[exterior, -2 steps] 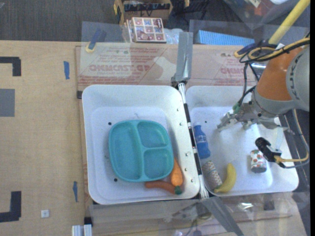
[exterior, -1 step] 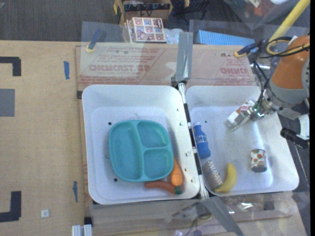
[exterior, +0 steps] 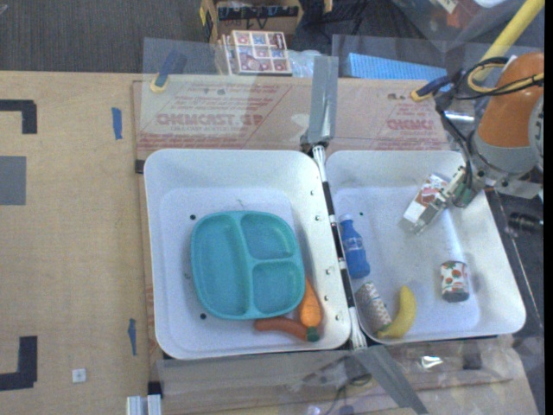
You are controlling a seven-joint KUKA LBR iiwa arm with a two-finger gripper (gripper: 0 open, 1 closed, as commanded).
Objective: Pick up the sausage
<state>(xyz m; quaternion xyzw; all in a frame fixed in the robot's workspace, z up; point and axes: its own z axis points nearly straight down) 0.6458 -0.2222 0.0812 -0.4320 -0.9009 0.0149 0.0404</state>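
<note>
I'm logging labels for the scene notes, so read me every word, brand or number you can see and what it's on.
"OMNICAST": red print on the cardboard sheet behind the bins, remaining characters blurred.
Similar red print on the right cardboard: unreadable.
Small can, blue bottle labels: too small.

Two bins (exterior: 164, 188), one tray (exterior: 246, 264), sausage (exterior: 278, 326), carrot (exterior: 311, 305), banana (exterior: 399, 312), bottle (exterior: 352, 247), can (exterior: 454, 281)

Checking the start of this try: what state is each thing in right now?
sausage: lying in left bin, beside carrot, untouched
carrot: lying against plate's edge
teal plate: flat, compartments bare
blue bottle: lying on its side
banana: lying in right bin
can: upright
gripper: over right bin
</note>
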